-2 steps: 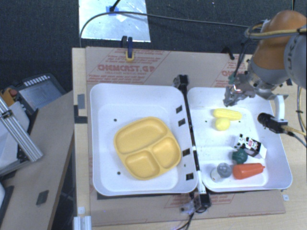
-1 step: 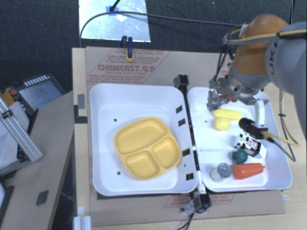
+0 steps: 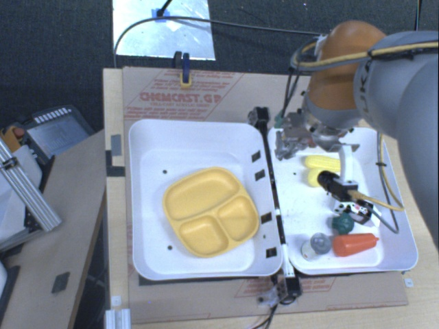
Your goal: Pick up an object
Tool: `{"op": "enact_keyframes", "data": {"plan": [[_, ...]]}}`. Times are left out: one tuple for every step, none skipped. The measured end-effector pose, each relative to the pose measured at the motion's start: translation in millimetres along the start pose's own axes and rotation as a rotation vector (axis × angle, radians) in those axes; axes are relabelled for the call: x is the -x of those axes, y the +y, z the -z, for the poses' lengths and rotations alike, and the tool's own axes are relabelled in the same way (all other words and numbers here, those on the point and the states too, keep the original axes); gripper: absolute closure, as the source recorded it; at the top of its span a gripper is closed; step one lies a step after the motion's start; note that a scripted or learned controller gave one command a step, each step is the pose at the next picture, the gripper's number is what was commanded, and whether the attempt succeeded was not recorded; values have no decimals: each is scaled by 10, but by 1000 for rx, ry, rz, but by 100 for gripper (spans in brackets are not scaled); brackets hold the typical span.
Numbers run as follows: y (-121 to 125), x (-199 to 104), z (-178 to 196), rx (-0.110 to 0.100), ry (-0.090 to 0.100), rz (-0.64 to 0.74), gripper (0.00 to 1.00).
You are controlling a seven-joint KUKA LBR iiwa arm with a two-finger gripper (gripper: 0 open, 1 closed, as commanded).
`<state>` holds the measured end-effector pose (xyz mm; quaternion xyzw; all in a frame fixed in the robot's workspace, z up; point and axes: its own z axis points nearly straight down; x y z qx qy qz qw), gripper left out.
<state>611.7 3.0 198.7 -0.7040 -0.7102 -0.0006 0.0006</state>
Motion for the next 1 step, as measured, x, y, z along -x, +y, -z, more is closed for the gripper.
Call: {"op": "enact_keyframes", "data": {"plan": [[-29,-528,49,2,0,1,100]]}}
